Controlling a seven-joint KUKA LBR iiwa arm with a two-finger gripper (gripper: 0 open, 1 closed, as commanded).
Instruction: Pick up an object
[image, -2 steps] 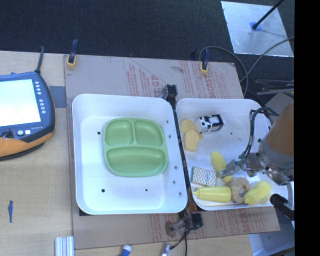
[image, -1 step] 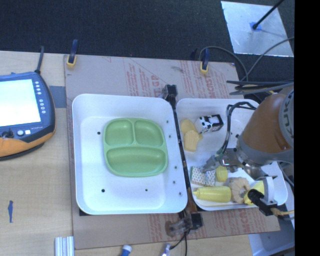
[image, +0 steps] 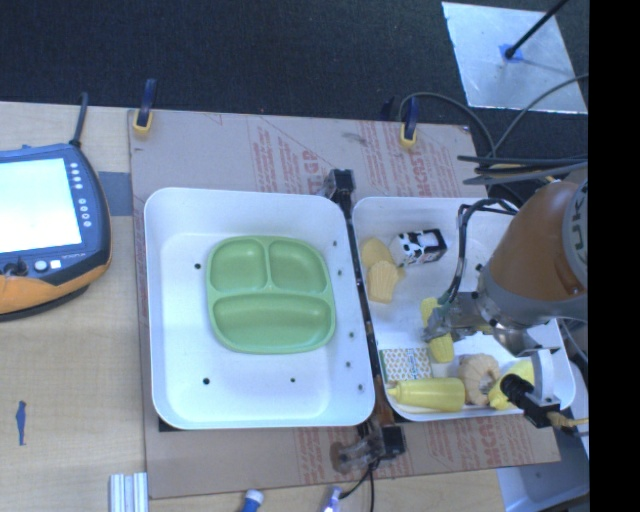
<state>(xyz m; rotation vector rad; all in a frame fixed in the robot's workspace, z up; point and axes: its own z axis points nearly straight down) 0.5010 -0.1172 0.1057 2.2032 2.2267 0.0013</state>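
Small yellow plastic block (image: 440, 349) sits mid right-hand white bin (image: 400, 213), just under my tool (image: 441, 322). Can't tell the tool's state. I want it centred over the block, clear of the yellow plastic banana (image: 430, 394), before committing.

Arm (image: 535, 255) bent low — wrist angled down-left

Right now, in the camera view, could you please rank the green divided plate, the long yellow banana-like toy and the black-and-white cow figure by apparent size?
1. Green divided plate
2. Long yellow banana-like toy
3. Black-and-white cow figure
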